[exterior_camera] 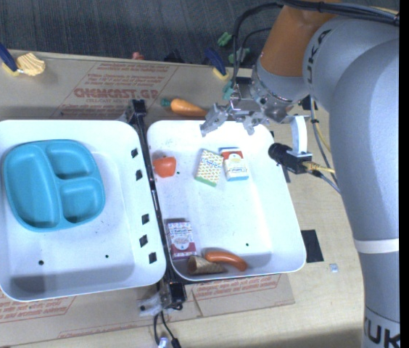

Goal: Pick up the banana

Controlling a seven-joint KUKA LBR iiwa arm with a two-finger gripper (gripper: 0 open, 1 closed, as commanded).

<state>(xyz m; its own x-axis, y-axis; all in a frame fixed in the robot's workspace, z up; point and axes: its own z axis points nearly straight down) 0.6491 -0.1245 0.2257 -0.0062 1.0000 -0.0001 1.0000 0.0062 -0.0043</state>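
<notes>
Camera view has the gripper (230, 119) spread apart and holding nothing above the right bin's (277, 216) far rim, so the whole banana pick remains undone.

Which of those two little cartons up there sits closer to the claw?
The red-and-blue carton, right of the green-patterned one, lies nearer the gripper.

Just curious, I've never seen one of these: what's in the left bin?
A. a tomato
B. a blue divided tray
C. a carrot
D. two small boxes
B: the blue tray lies in the left bin; the tomato and boxes are in the right bin.
</notes>
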